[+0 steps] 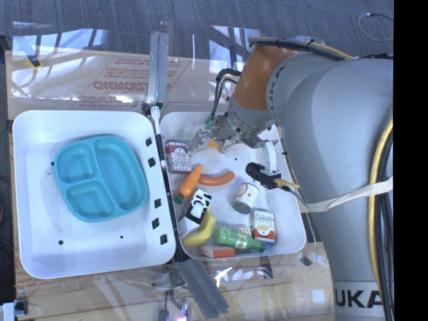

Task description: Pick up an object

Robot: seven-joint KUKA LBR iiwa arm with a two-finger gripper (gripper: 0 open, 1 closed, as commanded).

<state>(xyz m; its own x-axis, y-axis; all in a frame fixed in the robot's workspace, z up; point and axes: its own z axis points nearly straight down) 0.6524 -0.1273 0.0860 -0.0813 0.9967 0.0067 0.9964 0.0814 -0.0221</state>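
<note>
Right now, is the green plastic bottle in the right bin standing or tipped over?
Tipped over. The green plastic bottle lies on its side along the floor of the right white bin, between a yellow banana and a small carton.

This looks like a robotics lab rather than anyone's kitchen. A big grey industrial arm [334, 146] with an orange band leans over a worktop [80, 79] covered in clear plastic sheeting, where two shallow white bins [27, 179] sit side by side. The food in the right bin [294, 236] is toy stuff, the floor is grey office carpet [134, 2], and loose cables [374, 22] trail nearby.
</note>
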